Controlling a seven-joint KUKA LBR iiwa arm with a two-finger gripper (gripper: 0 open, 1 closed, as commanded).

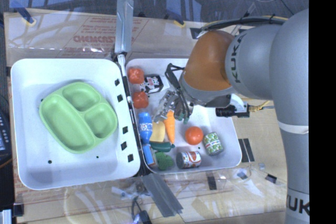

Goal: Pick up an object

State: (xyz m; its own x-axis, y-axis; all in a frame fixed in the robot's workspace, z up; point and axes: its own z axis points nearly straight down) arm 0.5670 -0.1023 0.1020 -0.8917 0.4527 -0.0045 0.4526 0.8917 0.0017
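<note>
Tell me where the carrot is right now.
The carrot lies in the right bin, just below the gripper, between the yellow block and the orange ball.

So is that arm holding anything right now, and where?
Cannot be told. The gripper sits low beside the carrot in the right bin, but no grip is visible.

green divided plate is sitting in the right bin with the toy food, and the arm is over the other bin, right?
Not quite. The camera view shows the green divided plate in the left bin; the toy food, such as the carrot, lies in the right bin, where the gripper is.
</note>
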